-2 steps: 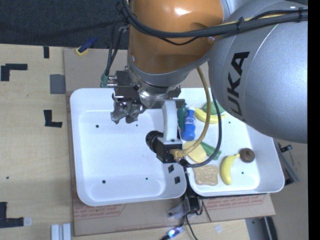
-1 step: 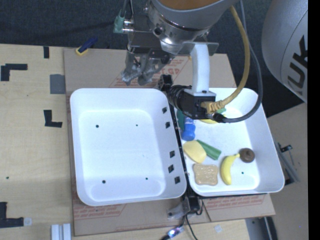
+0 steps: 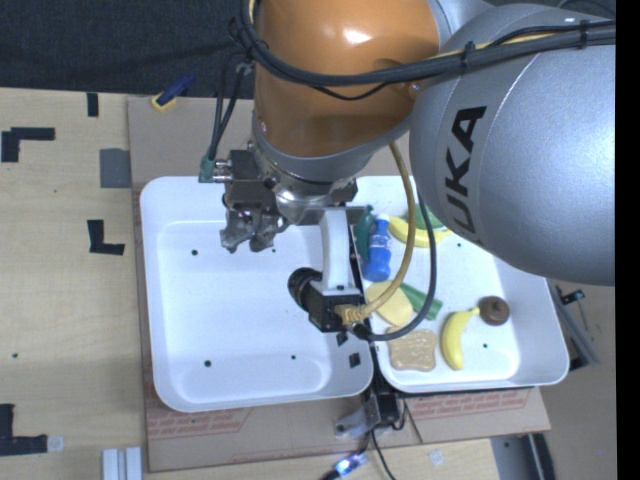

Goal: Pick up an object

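Two white bins [image 3: 170,268] under a grey arm [image 3: 520,138] lettered "KUKA", gripper [image 3: 250,236] state indiscernible.

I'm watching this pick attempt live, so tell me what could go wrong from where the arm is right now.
1. The gripper hangs over the left bin, while the banana, blue object and toast-like piece lie in the right bin, so a descent here may grab nothing.
2. The yellow cable trails over the right bin's objects and could snag them.
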Controlling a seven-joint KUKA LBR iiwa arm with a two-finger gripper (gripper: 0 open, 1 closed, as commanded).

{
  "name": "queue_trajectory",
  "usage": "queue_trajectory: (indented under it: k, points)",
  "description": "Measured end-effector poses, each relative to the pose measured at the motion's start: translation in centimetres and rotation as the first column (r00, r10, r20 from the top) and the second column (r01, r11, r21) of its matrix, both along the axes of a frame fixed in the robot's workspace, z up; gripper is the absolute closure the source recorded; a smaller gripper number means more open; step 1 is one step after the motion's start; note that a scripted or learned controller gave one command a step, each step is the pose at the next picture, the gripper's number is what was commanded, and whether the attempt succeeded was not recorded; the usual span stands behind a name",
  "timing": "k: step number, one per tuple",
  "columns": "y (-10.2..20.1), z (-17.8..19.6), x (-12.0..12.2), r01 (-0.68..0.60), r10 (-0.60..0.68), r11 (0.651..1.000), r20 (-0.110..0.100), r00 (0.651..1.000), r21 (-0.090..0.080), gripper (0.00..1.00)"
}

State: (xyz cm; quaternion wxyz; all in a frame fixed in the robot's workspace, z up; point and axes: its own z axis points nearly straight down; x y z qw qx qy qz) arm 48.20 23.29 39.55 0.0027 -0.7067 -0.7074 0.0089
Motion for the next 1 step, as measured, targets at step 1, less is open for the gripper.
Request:
queue_trajectory:
  k: [1]
  points:
    - [0.05, 14.8, 0.17, -0.003, 0.003, 1.0, 0.03, 1.0, 0.016, 1.0]
